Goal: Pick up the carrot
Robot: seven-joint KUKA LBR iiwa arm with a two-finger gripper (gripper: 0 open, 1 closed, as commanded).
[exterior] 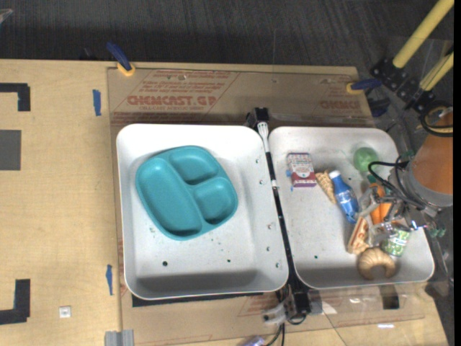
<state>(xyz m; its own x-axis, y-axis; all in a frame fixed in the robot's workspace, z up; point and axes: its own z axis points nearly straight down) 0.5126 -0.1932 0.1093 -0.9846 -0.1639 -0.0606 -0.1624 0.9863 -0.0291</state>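
The carrot (382, 210) shows as a thin orange piece in a cluster of toys at the right side of the right bin (317, 272). The gripper (393, 222) is low over that same cluster, partly covering the carrot, with black cables trailing from it. The arm's orange band (438, 166) sits just beyond the bin's right rim. Whether the carrot lies between the gripper's parts I cannot make out.
Around the carrot lie a blue tube (345, 197), a tan cone-like piece (358, 233), a brown round toy (376, 262), a green-labelled can (397, 243) and a green ball (365, 156). A small red-and-white box (300, 170) lies further left. The left bin (144, 265) holds a teal divided plate (187, 190).
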